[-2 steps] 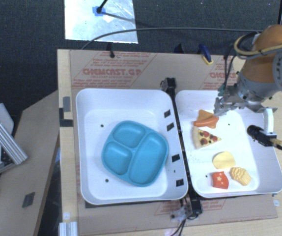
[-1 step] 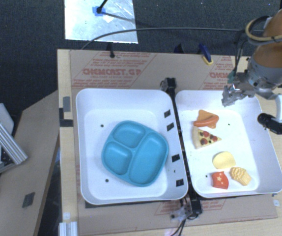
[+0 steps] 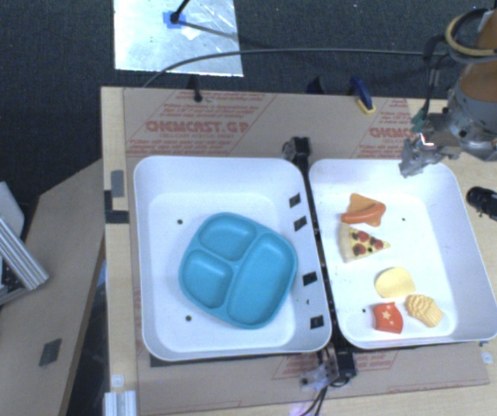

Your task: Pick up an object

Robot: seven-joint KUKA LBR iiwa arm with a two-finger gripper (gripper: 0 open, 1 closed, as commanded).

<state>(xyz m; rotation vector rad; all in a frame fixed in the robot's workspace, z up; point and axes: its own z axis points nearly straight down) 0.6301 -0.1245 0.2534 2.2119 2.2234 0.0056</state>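
Five small food pieces lie in the right bin [image 3: 465,232], toward the lower right of the frame: an orange hot-dog piece [image 3: 364,208] at the top, a pizza slice [image 3: 361,243] just below it and nearly touching, a pale yellow round piece [image 3: 394,282] further down, and a red piece [image 3: 388,317] beside a ridged golden piece [image 3: 424,309] near the bin's lower wall. The hand [image 3: 418,155] hangs at the upper right of the frame, over the bin's far rim and well apart from all five; whether it is open or closed cannot be told. No grasp has begun. A good pick would likely favour the yellow round piece, which has bare floor around it, with a straight descent; the paired pieces could be nudged together. The left bin [image 3: 158,232] carries a blue divided plate [image 3: 238,269], tilted slightly in the frame. Both bins rest on printed cardboard [image 3: 214,124] over the pale counter [image 3: 75,232]. Beyond lies dark carpet [image 3: 32,50] with a shiny sheet [image 3: 175,24] and a cable [image 3: 318,52] across it.
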